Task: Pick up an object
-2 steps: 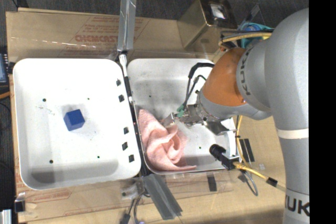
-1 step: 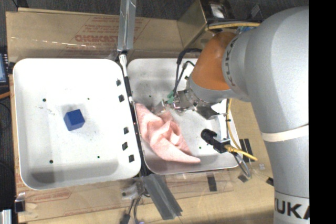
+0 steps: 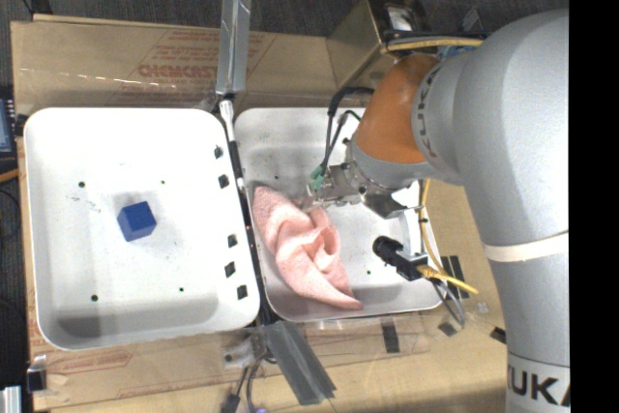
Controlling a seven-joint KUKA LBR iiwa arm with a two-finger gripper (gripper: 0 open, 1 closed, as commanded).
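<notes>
Low in the right bin [image 3: 288, 145], near its middle: the gripper [image 3: 324, 191], right at the top edge of the pink cloth [image 3: 305, 251], maybe touching it. Jaws apart or together? Cannot tell, with so many small dark parts bunched up there under the big grey arm [image 3: 513, 131].

Pink cloth all crumpled along the left side of the right bin, close to the wall next to the other bin. Blue block [image 3: 137, 220] alone in the left bin [image 3: 58, 169], well apart from the gripper.

Ways to go wrong from here:

- Could pinch only a thin fold of soft, floppy cloth and lose it on the way up.
- Could come down just past the edge of the cloth and close on nothing at all.
- Could press the cloth flat, or shove it against the wall, and never get a good hold.
- Could lift the cloth by one corner, with the long end dragging on the bin wall and pulling free.

Hard to see or hidden:

- The right side and back corner of the right bin, covered by the arm.
- The very tip of the gripper, lost among wires and shadow.
- The under side of the cloth, folded over on top of more cloth.
- Small dark dots on the floor of the left bin, too tiny to name.
</notes>
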